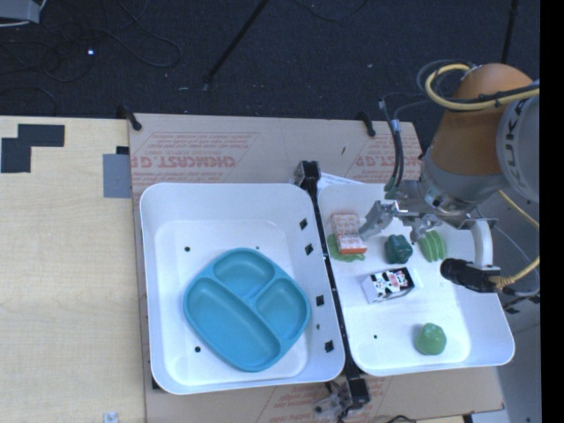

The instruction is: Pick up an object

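Note:
My gripper hangs over the back half of the right bin, open, with its grey fingers spread wide. A dark green block lies just below the gap between them and is not gripped. A light green piece rests to its right. To its left is a small orange and green packet. A black and white patterned card lies in the middle of the bin. Toward the front right sits a round green object.
The left bin holds a blue divided plate. A black divider runs between the bins. The orange-banded arm and its cables come in from the right, above the right bin's far corner.

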`<state>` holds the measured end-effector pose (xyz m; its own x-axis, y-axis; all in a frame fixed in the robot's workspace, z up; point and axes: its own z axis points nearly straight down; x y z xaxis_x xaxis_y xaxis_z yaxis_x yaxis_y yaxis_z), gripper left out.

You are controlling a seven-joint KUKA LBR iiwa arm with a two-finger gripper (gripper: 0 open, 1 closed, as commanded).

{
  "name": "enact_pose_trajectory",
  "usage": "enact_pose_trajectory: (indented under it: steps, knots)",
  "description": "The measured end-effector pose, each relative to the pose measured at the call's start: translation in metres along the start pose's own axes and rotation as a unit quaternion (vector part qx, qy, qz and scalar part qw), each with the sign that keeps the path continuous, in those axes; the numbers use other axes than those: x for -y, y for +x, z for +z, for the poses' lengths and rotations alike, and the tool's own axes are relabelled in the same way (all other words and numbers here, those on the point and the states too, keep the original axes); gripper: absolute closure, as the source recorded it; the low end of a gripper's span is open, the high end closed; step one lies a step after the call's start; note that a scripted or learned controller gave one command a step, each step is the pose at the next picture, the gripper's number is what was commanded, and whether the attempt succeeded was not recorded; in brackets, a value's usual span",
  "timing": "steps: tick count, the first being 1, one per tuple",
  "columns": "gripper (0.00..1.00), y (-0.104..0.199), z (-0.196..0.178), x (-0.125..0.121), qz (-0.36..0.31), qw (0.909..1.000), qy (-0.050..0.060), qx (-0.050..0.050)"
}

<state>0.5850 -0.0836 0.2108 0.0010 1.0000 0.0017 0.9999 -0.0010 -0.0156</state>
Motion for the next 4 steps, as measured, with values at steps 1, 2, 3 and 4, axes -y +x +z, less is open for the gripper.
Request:
enact_pose_trajectory:
  steps: [1,2,3,4]
  knots:
    - [0.0,0.0,-0.007,-0.002,-0.001,1.0,-0.006,0.0]
    - [0.0,-0.007,0.038,-0.004,0.0,1.0,-0.005,0.0]
    - [0.0,-0.003,0.102,-0.005,0.0,1.0,-0.004,0.0]
    - [0.0,-0.002,0.125,-0.004,0.0,1.0,-0.005,0.0]
